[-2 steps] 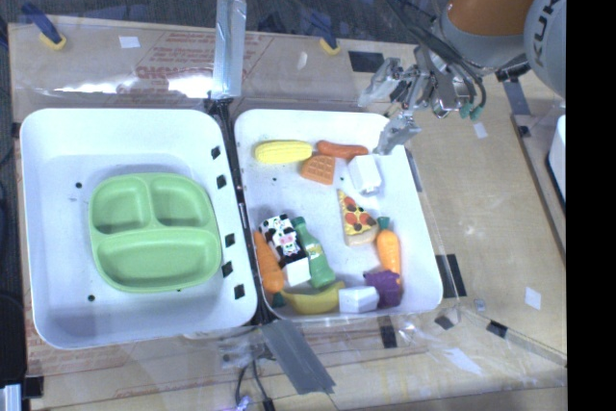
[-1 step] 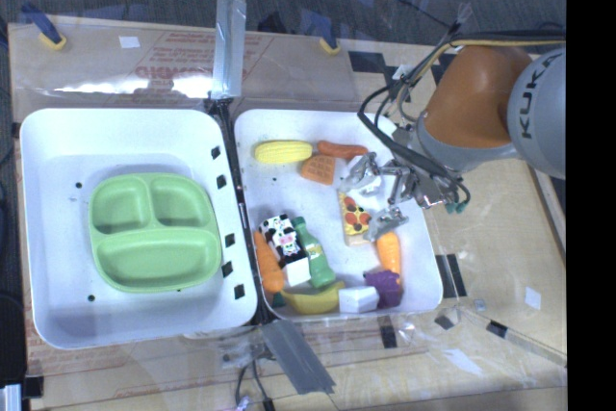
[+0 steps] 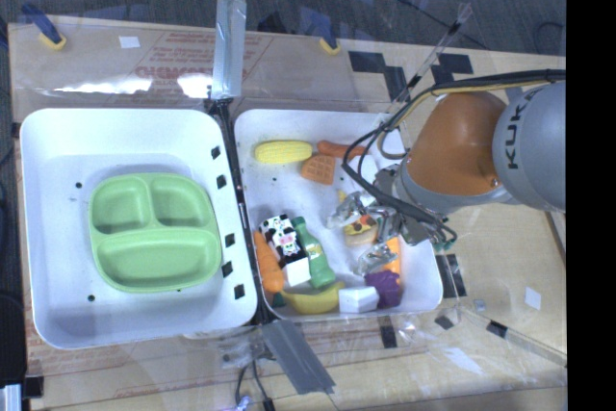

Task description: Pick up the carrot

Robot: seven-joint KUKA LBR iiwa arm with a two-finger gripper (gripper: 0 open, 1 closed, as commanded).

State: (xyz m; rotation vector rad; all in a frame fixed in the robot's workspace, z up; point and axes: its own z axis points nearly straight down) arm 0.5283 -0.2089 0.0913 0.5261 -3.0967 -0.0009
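Camera view: long orange plastic carrot (image 3: 269, 262) lay against the left wall of the right-hand shallow white bin (image 3: 318, 124), beside a black-and-white cow toy (image 3: 280, 237) and green bottle (image 3: 313, 257). Tool (image 3: 371, 224) hovered well apart over mid-bin clutter; finger state could not be told. Risk: the descent would likely snag neighbouring toys, or the wall would block one finger.

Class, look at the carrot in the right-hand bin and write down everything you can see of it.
The carrot is a small orange toy, smooth and plastic-looking, long and tapering. It lies flat on the floor of the right bin, against the bin's left wall near the front corner, running roughly along that wall. The black-and-white cow-patterned toy sits right beside it, and the yellow banana lies near its lower end. The gripper is further right in the bin, apart from it.
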